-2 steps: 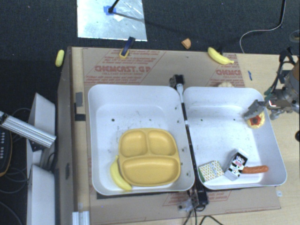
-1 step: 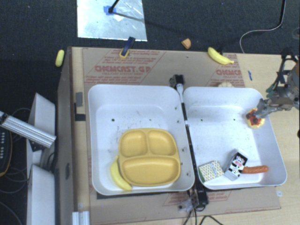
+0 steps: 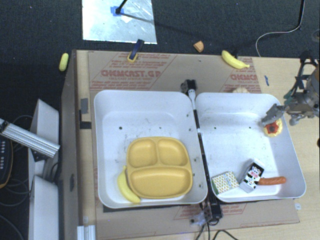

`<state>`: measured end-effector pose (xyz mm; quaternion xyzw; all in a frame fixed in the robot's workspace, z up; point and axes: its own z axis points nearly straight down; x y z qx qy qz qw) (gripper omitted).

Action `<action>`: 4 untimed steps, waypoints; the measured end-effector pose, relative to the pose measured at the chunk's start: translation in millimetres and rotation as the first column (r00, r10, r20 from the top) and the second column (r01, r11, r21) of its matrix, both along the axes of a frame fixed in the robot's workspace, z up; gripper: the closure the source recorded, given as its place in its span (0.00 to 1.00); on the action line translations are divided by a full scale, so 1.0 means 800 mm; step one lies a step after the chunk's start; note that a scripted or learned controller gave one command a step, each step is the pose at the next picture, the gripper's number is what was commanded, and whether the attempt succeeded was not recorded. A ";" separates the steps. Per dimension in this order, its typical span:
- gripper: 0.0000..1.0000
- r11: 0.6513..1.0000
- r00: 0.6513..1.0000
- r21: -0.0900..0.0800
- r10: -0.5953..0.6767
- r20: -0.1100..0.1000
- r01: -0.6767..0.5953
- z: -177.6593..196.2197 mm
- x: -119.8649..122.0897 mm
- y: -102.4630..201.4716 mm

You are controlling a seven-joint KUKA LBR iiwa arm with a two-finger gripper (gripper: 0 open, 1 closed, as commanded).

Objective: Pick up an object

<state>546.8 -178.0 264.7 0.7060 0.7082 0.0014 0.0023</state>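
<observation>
From here I cannot tell how my jaws (image 3: 270,117) stand; they hang at the far right edge of the right bin (image 3: 235,104), just above a small red and yellow toy (image 3: 273,129), likely my target. Near that bin's front wall lie a carrot (image 3: 272,181), a small carton (image 3: 252,176) and a green box (image 3: 224,182). The left bin (image 3: 107,134) holds a yellow tray (image 3: 159,166) and a banana (image 3: 125,186).

2 white bins (image 3: 150,101), 1 yellow tray (image 3: 159,166), 2 bananas (image 3: 127,188), 1 carrot (image 3: 271,181), 2 small cartons (image 3: 224,182), 1 red-and-yellow toy (image 3: 273,129).
</observation>
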 end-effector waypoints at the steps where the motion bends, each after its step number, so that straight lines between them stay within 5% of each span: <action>1: 1.00 1.000 1.000 0.000 0.002 0.003 -0.002 0.013 0.001 0.000; 2: 0.00 1.000 1.000 0.000 0.002 0.003 -0.002 0.013 0.001 0.000; 3: 1.00 1.000 1.000 0.000 0.005 0.006 -0.005 0.027 0.002 0.001; 4: 0.00 1.000 1.000 0.000 0.004 0.006 -0.004 0.027 0.002 0.001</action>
